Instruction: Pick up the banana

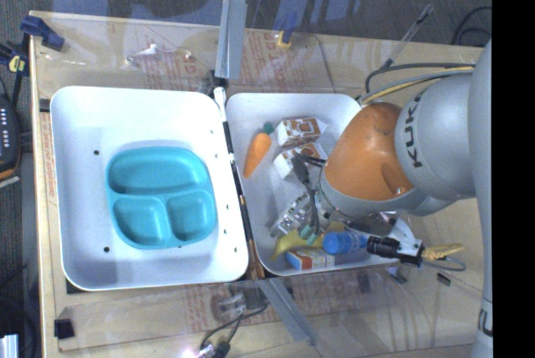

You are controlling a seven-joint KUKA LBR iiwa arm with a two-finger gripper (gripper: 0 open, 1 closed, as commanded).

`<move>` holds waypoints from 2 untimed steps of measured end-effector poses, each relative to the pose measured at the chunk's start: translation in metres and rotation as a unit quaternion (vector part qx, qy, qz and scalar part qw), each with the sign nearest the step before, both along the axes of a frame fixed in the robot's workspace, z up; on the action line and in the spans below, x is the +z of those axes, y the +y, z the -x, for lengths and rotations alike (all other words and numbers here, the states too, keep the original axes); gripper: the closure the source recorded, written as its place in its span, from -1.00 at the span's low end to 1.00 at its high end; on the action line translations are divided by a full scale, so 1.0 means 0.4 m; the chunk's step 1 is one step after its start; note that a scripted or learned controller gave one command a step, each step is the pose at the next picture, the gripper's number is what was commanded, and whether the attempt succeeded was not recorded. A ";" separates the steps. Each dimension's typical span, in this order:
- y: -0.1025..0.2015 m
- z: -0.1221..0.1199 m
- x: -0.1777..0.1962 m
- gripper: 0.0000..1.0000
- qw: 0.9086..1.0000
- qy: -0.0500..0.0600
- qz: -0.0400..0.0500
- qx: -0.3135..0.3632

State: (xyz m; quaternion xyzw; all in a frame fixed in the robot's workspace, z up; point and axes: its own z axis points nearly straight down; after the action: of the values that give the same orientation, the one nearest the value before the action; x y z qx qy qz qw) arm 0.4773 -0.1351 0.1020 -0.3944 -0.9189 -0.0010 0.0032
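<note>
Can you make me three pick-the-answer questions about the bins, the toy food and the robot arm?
1. Where is the carrot?
A. in the right bin
B. on the blue tray
C. on the floor

2. How many sections does the blue tray have?
A. one
B. three
C. six

3. What is the arm doing?
A. resting over the left bin
B. reaching down into the right bin
C. parked off the bench

Answers: 1 A, the carrot lies near the right bin's left wall. 2 B, one long section sits above two small ones. 3 B, its orange band hangs over the right bin, near the banana.
</note>
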 end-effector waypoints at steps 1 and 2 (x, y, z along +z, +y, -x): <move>0.102 0.001 0.113 1.00 0.978 -0.001 0.002 -0.207; 0.086 0.001 0.116 -1.00 0.977 -0.005 0.006 -0.211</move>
State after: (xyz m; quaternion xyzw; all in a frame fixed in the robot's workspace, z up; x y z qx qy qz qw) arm 0.4770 -0.1006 0.1485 -0.5794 -0.8151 0.0020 -0.0041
